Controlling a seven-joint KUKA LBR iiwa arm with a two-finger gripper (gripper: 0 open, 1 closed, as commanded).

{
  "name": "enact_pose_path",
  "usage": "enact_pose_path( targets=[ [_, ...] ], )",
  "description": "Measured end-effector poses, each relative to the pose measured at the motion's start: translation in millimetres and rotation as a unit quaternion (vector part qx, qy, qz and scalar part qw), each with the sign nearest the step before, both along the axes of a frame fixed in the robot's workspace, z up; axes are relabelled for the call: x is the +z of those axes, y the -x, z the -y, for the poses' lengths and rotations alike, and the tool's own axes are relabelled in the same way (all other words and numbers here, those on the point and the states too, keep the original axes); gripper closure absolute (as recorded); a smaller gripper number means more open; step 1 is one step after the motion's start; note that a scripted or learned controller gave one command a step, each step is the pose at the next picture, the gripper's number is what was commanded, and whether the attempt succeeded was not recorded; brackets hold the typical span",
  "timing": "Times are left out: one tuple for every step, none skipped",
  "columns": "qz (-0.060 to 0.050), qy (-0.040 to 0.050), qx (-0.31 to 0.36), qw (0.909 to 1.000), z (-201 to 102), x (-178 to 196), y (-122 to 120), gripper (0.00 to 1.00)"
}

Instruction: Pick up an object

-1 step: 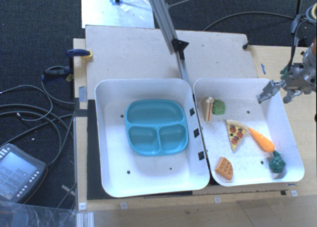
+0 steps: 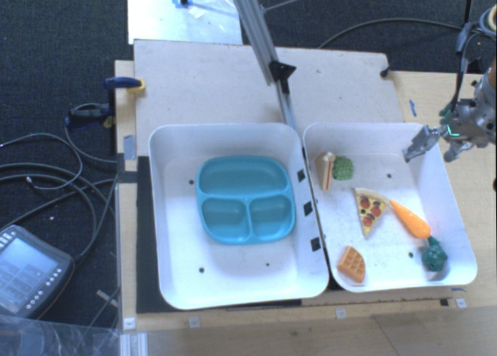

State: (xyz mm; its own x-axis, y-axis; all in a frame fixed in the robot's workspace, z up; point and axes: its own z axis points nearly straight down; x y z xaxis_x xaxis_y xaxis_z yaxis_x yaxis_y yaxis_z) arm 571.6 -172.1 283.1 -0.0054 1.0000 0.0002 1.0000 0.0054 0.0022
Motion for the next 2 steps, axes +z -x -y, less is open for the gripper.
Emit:
enact_pose_path(
  targets=[
    [-0.002,0.0001,-0.002,1.0000,-4.4,-42.4,0.5,0.00],
    [-0.003,0.0000,-0.003,1.0000,2.7,-101.4,-2.8,0.00]
  ],
)
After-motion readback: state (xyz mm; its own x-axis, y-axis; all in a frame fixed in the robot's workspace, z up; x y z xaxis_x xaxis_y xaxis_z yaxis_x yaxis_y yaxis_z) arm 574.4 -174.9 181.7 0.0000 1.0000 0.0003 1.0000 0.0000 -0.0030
